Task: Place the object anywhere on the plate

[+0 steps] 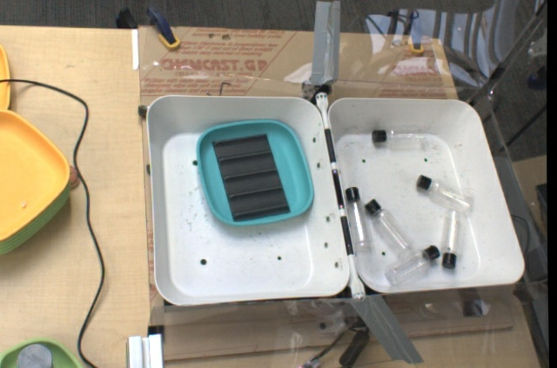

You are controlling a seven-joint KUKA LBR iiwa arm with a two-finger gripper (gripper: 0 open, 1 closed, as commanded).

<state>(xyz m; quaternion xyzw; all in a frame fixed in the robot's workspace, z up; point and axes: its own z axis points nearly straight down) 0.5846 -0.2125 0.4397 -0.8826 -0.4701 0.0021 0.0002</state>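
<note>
Surface: two white bins side by side. Left bin (174, 253): teal plate (213, 210) carrying a dark ribbed insert (251, 177). Right bin (487, 184): capped clear tubes (387, 223), scattered. Gripper state: I cannot tell. Step: nothing picked yet, I judge. Next: grasp one tube, carry it left onto the plate.

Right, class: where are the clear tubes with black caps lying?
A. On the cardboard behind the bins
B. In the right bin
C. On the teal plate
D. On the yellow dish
B: the capped tubes lie scattered in the right bin, while the teal plate sits in the left bin.
</note>
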